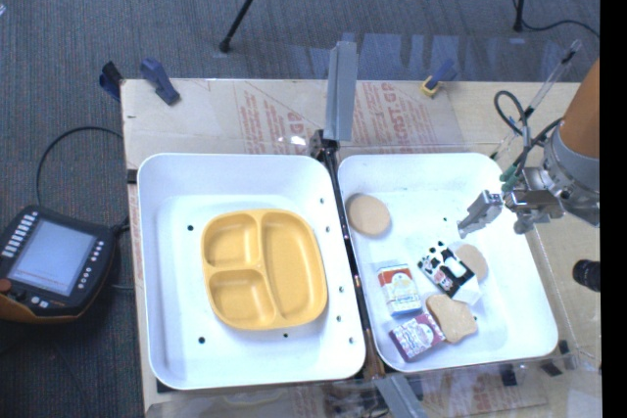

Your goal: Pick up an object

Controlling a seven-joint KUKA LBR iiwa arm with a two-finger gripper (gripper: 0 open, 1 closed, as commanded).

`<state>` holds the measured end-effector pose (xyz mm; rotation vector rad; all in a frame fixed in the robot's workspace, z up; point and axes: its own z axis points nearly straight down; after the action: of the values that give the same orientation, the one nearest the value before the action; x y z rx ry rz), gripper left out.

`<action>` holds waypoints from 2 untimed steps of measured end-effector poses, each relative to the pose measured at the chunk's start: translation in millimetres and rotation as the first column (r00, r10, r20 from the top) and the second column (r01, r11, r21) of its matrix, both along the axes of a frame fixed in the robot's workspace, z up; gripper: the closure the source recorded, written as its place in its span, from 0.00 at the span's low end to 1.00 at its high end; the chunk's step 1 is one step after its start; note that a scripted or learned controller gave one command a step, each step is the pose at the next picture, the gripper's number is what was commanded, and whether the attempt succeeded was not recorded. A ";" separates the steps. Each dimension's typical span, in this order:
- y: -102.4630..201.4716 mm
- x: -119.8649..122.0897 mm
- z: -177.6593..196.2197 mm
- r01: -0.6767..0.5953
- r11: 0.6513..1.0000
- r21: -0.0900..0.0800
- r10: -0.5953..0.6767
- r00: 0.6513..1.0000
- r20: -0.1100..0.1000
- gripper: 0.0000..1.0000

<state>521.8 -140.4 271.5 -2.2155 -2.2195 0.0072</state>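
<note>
Bare floor along the right bin's [431, 166] far edge; gripper [502, 213] above it (fingers spread, nothing between).

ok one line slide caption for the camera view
Gripper above right bin of small items; yellow tray in left bin.

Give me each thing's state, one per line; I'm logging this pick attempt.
Gripper: over the right bin, jaws open, holding nothing.
Yellow tray: flat in the left bin, compartments bare.
Round cookie: lying alone.
Cow carton: on its side.
Red-and-blue box: lying flat.
Toast: flat, touching the dark-red packet.
</note>
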 end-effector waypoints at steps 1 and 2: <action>-2.7 21.2 -117.7 -0.255 0.967 0.007 0.255 0.967 -0.004 0.00; -6.0 12.6 -188.8 0.099 0.995 0.002 -0.099 0.995 -0.002 0.00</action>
<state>534.4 -146.4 82.7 -2.3204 -2.1047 0.0063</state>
